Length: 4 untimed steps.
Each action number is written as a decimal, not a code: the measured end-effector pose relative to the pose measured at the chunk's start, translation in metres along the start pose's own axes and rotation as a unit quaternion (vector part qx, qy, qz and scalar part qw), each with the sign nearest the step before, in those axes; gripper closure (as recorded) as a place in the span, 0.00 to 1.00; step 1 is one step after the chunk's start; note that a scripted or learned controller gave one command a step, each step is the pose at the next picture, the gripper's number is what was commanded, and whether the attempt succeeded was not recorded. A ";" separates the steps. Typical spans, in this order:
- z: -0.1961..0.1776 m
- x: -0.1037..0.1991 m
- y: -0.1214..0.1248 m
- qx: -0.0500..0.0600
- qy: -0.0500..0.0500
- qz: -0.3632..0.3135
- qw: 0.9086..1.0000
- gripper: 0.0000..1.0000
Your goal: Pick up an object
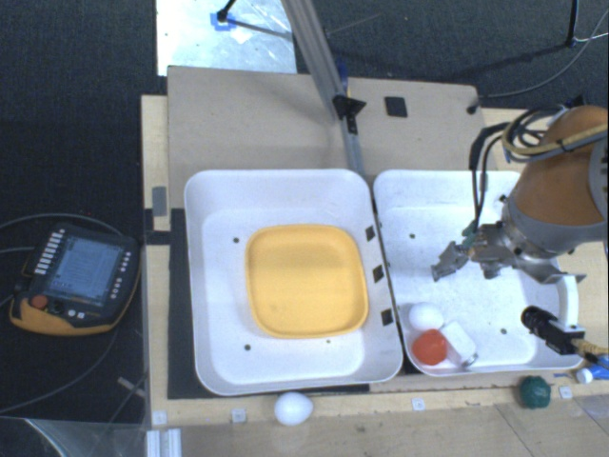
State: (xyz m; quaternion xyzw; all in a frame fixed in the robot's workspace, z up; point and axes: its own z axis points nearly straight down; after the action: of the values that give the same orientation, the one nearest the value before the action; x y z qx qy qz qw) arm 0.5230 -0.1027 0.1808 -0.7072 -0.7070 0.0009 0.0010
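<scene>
Left bin [205, 350] carries a yellow square plate [306, 280] — broad, shallow, slick, best taken at a rim edge. Right bin [409, 208] has a white ball [424, 316], red ball [431, 347] and small white block [459, 341] clustered at its near edge — probably light and prone to rolling, so pinch across the middle. End effector [455, 262] hovers above that bin's floor, nothing visibly in it — can't tell how far open.

a square yellow plastic plate [306, 280] lies in the left shallow white bin [214, 350], with a red ball [431, 347] between a white egg [424, 317] and a small white block [458, 340] in the right shallow white bin [419, 219].
</scene>
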 end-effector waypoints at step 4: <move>0.032 -0.006 0.011 -0.004 0.000 0.000 1.000 1.00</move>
State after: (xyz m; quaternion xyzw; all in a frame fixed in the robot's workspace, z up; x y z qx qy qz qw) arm 0.5336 -0.1087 0.1490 -0.7069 -0.7073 -0.0014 -0.0018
